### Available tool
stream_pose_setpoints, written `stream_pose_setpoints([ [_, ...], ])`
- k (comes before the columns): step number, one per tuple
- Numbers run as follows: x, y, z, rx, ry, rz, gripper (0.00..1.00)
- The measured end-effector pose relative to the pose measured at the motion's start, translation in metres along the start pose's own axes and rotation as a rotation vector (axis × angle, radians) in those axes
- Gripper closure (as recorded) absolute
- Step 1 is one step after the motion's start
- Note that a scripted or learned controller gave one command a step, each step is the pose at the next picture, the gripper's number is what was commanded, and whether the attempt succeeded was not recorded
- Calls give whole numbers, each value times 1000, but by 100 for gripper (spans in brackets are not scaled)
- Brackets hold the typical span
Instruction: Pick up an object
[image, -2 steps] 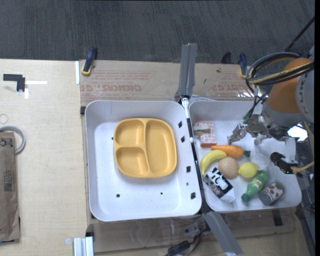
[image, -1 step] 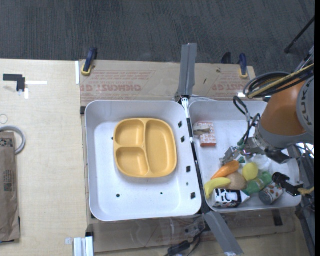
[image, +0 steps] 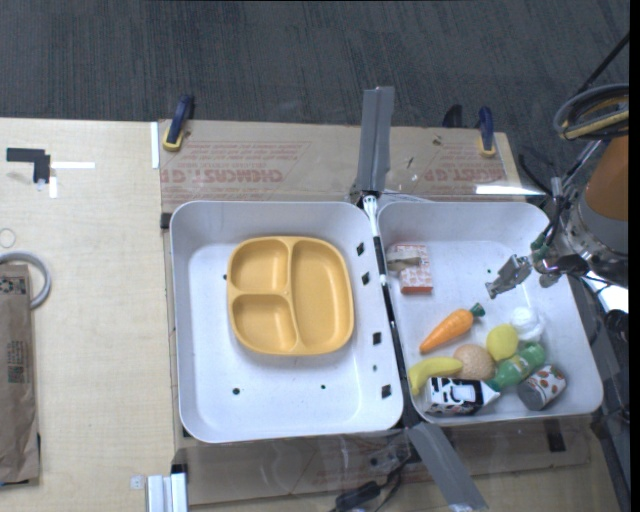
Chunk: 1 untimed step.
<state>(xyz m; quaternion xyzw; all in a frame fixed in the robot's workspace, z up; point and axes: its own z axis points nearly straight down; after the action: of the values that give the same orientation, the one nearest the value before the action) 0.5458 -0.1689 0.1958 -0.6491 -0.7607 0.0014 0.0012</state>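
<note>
The gripper (image: 507, 275) hangs over the right bin (image: 455, 230) with its fingers spread a bit and nothing between them. Just below and left of it sits the carrot (image: 447, 329), with the lemon (image: 502, 342) and banana (image: 432, 371) further down. The yellow plate (image: 291, 296) is way off left in the other bin (image: 200, 330).
</note>
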Motion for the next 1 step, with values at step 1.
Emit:
stream_pose_setpoints([
  [1, 65, -5, 103, 1, 2, -267, 0],
])
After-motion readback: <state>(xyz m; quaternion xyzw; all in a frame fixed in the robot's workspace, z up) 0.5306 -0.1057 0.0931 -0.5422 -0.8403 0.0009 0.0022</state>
